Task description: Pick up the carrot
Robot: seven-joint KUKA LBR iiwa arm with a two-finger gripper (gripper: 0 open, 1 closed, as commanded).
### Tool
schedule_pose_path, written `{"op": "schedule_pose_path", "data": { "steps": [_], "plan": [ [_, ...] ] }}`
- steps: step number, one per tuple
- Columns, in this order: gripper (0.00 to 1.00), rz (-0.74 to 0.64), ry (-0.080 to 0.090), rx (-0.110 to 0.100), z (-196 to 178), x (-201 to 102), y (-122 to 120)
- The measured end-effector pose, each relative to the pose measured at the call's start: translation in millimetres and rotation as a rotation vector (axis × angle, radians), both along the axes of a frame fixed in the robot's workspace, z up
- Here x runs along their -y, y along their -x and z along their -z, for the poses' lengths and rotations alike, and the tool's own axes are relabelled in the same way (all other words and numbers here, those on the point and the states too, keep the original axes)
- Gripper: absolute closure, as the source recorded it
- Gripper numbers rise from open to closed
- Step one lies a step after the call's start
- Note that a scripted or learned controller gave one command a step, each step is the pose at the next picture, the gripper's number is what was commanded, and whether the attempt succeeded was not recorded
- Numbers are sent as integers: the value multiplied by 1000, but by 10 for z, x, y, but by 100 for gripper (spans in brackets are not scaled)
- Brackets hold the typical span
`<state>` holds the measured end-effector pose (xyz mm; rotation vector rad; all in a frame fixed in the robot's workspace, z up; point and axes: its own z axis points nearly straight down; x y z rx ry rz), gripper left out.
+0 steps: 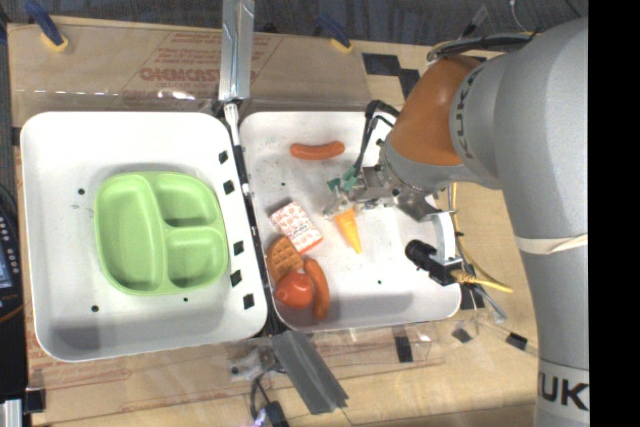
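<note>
Carrot (349, 229): orange cone lying in right bin (400, 300), tip pointing down, top end touching gripper (352, 195) just above; gripper's opening cannot be told.

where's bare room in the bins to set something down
Left bin: bare floor rings the green divided plate, widest along the top and bottom edges. Right bin: a bare patch between the carrot and the bottom rim, and a strip left of the sausage. The lower-left corner is crowded with the tomato, waffle and carton. The gripper hangs over the carrot.
</note>
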<state>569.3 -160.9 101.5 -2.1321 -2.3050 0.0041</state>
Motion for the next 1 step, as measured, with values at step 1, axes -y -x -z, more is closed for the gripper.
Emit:
{"op": "schedule_pose_path", "data": {
  "steps": [1],
  "plan": [
    [100, -160, 0, 5, -1385, -197, -386]
  ]
}}
